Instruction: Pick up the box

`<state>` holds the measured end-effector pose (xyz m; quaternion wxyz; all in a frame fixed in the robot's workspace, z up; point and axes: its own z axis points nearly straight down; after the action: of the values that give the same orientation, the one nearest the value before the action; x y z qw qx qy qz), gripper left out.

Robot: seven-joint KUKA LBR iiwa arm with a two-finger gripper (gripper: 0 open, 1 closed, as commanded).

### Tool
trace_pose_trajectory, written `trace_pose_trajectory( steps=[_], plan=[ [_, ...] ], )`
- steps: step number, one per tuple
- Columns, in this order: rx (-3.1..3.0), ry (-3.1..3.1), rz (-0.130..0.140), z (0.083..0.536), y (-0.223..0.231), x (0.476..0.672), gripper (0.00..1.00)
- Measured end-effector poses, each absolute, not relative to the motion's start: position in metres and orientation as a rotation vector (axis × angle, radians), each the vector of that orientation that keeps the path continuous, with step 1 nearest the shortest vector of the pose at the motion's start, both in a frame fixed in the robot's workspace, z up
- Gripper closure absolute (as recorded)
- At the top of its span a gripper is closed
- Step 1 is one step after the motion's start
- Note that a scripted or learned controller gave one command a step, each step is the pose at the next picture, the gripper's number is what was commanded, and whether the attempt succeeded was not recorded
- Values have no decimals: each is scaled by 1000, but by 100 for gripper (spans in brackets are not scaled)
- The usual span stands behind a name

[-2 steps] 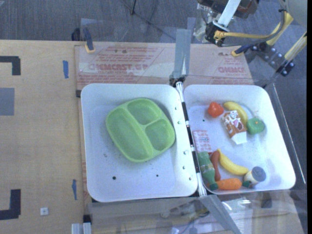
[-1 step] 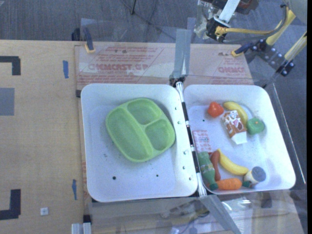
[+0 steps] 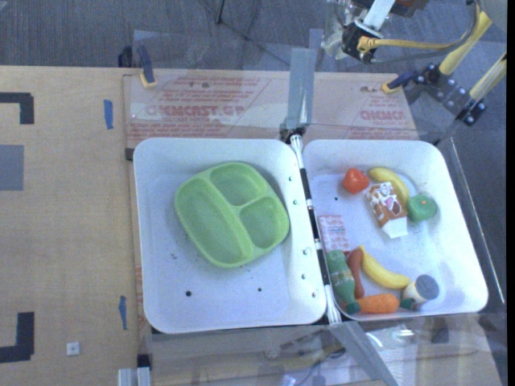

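The box [image 3: 386, 209] is a small white carton with red and orange print, lying in the right bin [image 3: 459, 240] toward its upper middle. It rests between a red pepper [image 3: 354, 181] on its left and a green round fruit [image 3: 422, 208] on its right, with a yellow banana [image 3: 392, 180] just behind it. My gripper [image 3: 336, 32] hangs high beyond the far edge of the bins, well clear of the box and above the bench's back strip.
A green divided plate [image 3: 233, 213] lies in the left bin [image 3: 161, 288]. The right bin also holds a flat printed packet [image 3: 331, 232], a green bottle [image 3: 341, 276], a second banana [image 3: 383, 272], a carrot [image 3: 376, 303] and a grey-capped item [image 3: 422, 288].
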<state>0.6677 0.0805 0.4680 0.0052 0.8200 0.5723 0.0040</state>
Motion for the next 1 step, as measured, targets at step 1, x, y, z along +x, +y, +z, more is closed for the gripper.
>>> trace_pose_trajectory(
  steps=[1],
  plan=[
    [2562,1795,16,479,83,668,100]
  ],
)
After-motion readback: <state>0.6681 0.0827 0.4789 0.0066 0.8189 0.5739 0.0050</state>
